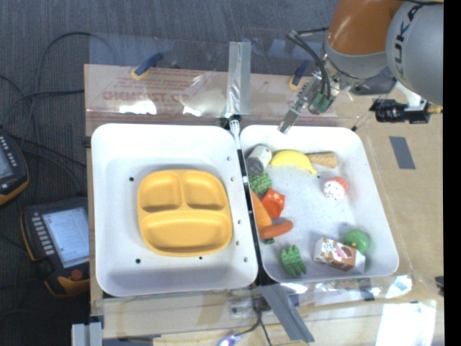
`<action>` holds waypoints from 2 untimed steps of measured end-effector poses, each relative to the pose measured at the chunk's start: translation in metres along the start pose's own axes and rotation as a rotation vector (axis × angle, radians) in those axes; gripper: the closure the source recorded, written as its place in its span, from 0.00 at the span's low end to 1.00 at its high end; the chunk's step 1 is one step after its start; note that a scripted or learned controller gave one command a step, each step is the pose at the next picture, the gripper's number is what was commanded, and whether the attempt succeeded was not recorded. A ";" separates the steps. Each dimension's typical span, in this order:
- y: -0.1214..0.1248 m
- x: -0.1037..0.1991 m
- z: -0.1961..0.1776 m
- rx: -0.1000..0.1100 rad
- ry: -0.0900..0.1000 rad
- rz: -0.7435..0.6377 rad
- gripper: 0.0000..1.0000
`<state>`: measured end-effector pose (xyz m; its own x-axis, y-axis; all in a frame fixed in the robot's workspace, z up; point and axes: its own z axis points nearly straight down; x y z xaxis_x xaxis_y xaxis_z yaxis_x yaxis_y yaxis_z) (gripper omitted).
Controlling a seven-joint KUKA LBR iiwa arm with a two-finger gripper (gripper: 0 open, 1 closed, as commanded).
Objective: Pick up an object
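A yellow tray [185, 211] sits in the left bin [108, 150]. Right of the tray, the other bin [374, 215] holds a banana [292, 160], a small box [336, 254] and more toys. The claw [287, 125] hangs above that bin's far edge.

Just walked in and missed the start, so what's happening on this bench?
A grey robot arm with an orange band reaches in from the right, its claw above the far rim of the right white bin. That bin holds small toy foods: a yellow banana, a green leafy piece and a small printed carton. The left white bin holds a yellow divided tray.
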<state>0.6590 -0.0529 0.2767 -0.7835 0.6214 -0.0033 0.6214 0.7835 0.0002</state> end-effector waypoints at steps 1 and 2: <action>0.000 -0.001 -0.010 0.002 -0.004 0.000 1.00; 0.001 -0.001 -0.019 0.003 -0.008 -0.001 1.00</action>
<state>0.6605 -0.0533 0.2959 -0.7839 0.6208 -0.0113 0.6208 0.7840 -0.0025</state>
